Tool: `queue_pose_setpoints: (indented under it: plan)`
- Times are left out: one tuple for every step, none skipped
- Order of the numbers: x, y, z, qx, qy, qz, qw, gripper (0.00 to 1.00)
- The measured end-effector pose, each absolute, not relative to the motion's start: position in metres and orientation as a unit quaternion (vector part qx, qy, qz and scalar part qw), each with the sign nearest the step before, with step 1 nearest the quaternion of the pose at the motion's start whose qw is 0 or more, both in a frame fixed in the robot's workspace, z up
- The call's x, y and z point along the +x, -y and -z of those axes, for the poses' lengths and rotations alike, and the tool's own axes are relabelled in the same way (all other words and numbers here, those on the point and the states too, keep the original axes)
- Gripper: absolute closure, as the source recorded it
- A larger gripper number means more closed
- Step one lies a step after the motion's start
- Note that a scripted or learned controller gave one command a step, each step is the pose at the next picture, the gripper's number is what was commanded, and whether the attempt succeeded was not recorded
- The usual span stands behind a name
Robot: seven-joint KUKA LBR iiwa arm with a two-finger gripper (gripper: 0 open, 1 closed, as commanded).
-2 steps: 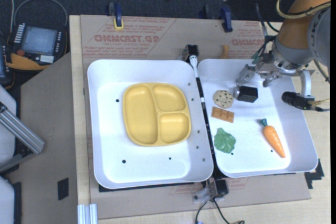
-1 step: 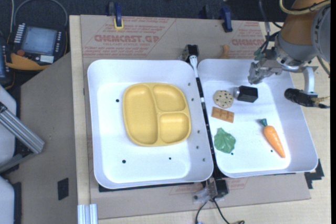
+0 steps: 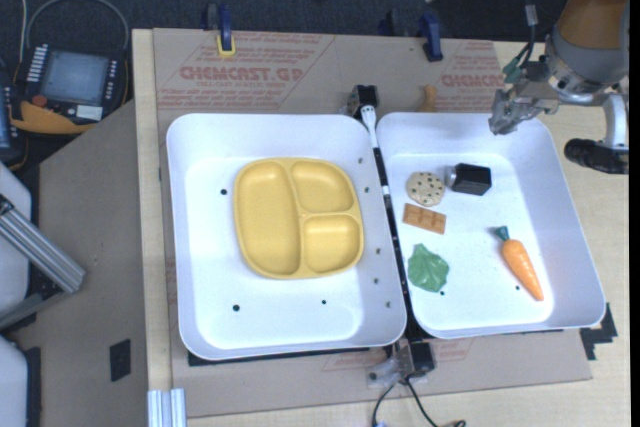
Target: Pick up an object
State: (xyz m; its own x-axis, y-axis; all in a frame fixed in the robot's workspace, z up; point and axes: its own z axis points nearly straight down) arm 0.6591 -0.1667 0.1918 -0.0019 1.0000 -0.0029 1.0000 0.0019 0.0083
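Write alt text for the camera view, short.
A grey arm's gripper hovers over the far right corner of the right white bin, which holds a cookie, black block, cracker, green leaf and carrot. The left bin holds a yellow divided tray.

The gripper [image 3: 508, 115] is too small and blurred to read. Above and to its right, the arm [image 3: 598, 5] runs off the picture's edge — its upper part is cut away.
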Motion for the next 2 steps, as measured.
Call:
queue_pose_setpoints:
  plan:
    - [0.66,0.167,-0.227,0.707,-0.708,-0.0015,0.003,1.0]
    - [0.649,0.118,-0.22,0.705,-0.709,0.0001,-0.002,1.0]
